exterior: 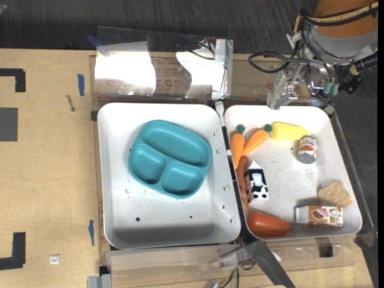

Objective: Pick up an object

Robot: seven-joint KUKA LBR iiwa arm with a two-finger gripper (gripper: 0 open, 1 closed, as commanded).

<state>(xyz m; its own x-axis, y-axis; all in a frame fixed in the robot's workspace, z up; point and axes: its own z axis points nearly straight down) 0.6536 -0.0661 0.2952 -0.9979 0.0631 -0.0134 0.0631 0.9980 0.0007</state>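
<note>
Fingers blurred (arm cropped)

Teal divided tray being held in the left white bin, clear plastic sheet being propped behind it, wooden tabletop being marked with black tape and blue tape

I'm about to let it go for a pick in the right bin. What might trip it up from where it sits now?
1. The two carrots lie side by side, touching the yellow object; closing there may catch or nudge more than one.
2. The red item and the carton sit against the right bin walls, leaving little finger room.
3. The end effector hangs above the bin's back rim, so a steep descent might clip it.
</note>
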